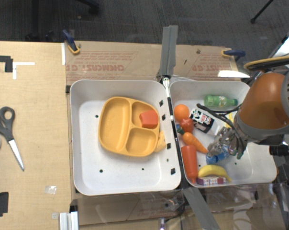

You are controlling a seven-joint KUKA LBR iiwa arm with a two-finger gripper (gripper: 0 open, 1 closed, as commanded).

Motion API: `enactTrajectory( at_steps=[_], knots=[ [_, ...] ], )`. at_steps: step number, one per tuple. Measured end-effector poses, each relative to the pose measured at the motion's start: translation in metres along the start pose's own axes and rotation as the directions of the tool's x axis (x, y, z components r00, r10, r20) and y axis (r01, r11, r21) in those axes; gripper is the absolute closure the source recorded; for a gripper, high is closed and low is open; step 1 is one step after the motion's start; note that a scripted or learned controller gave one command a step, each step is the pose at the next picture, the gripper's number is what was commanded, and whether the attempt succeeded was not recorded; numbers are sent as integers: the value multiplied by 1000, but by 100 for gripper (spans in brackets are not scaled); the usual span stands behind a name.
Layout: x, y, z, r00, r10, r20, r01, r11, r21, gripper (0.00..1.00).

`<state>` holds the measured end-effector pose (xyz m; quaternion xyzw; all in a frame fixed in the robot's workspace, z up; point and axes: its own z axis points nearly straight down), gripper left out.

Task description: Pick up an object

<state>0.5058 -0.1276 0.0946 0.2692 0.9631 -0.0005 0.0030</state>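
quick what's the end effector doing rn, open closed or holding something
end effector: cannot be told; it is low in the right bin, just above the banana.

glossy plastic tray [116, 128], matt wood bench [29, 128]

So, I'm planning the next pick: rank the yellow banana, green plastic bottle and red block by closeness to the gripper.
1. Yellow banana, right bin, just below the gripper.
2. Green plastic bottle, right bin's far side.
3. Red block, in the yellow tray, left bin.
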Motion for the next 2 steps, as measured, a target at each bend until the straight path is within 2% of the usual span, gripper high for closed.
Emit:
enactTrajectory(
  at_steps=[1,2],
  knots=[
    [3,29,-39,984,179,-4,-179,984,1,100],
    [32,68,-105,959,285,-4,-285,959,3,100]
  ],
)
